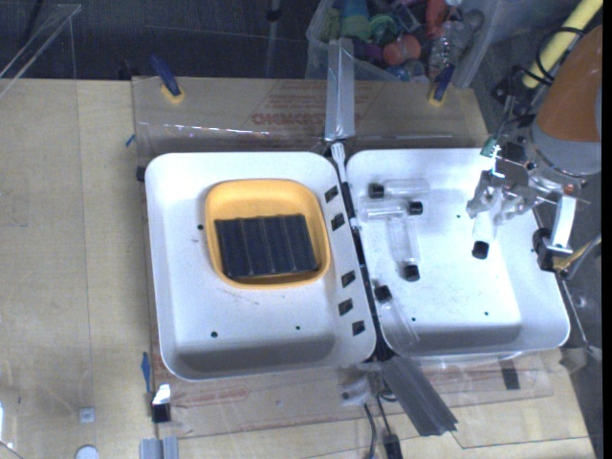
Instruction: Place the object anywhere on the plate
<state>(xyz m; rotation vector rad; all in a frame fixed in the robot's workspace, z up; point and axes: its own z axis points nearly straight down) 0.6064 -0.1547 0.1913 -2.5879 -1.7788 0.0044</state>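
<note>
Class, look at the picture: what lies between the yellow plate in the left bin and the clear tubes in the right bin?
In the camera view, between the yellow plate and the clear tubes run the bins' adjoining white rims, which carry a row of small black clips.

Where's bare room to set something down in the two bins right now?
In the left bin, the yellow plate with its dark ridged insert fills the middle; bare floor lies in front of it. In the right bin, clear tubes with black caps crowd the divider side and the gripper hangs at the right; the front floor is bare.
</note>
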